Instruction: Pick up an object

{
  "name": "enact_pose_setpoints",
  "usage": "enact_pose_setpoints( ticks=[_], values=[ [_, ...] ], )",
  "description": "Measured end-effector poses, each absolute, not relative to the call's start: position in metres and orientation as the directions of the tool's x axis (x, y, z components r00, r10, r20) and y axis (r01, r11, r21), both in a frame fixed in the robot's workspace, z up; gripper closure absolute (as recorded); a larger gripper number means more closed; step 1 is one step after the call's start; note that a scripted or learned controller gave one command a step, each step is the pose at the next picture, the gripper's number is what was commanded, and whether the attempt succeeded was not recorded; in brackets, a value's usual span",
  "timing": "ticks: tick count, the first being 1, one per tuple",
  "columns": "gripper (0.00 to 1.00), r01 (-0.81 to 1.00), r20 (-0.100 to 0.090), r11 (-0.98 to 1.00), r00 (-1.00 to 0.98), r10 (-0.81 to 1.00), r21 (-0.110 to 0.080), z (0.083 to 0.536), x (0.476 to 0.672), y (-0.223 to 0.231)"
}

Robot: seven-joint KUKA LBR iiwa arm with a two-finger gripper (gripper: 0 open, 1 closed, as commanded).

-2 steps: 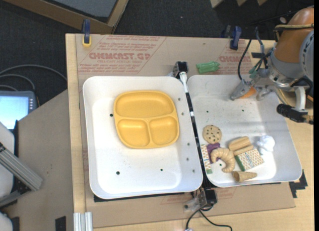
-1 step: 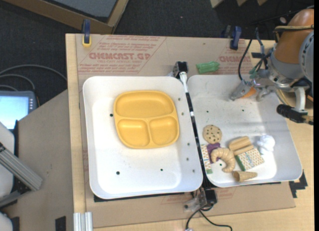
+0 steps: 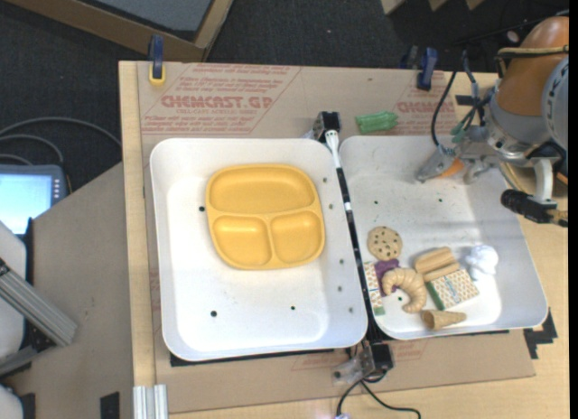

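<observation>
My claw [image 3: 440, 166] hangs over the far part of the right bin [image 3: 515, 313], fingers spread apart with nothing between them. Nearer the camera in that bin lie a cookie [image 3: 385, 243], a croissant [image 3: 409, 287], a hot dog [image 3: 433, 259] and a white ball [image 3: 482, 258]. In the left bin [image 3: 172, 255] sits 1 yellow 3-compartment plate [image 3: 265, 214].

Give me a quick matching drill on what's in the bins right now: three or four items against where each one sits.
Items:
1. yellow divided plate
2. cookie
3. croissant
4. end effector

Places:
A. right bin, far end
B. left bin
C. right bin, beside the divider between the bins
D. right bin, near end, among the toy food

Pairs: 1-B, 2-C, 3-D, 4-A
</observation>
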State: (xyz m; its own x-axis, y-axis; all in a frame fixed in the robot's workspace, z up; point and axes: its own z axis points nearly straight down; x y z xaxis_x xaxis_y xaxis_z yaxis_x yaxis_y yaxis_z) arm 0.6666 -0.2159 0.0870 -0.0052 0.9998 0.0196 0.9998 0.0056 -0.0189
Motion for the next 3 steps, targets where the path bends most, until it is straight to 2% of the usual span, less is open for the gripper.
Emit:
enact_pose_setpoints(
  ticks=[3],
  values=[
    [0.00, 1.000, 0.019, 0.006, -0.005, 1.000, -0.019, 0.0869, 0.6666, -0.2159]
  ],
)
